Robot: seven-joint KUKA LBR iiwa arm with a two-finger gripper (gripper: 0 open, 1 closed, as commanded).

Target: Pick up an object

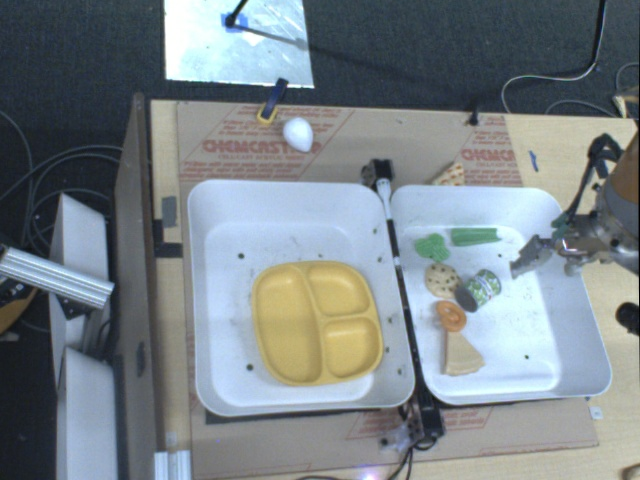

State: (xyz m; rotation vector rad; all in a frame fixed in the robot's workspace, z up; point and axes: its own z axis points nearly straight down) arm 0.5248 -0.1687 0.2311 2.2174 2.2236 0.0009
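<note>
Bench with two white bins (300, 193), arm's jaws (530, 256) blurred, state unclear, above right bin.

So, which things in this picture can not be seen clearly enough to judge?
- Gripper: small and blurred over the right bin; how its fingers stand cannot be told.
- Arm: cut off by the picture's right edge.
- Small can: label too small to read.
- Cracker-like piece behind the right bin: partly hidden by the bin's rim.
- Yellow tray in the left bin: plainly seen.
</note>
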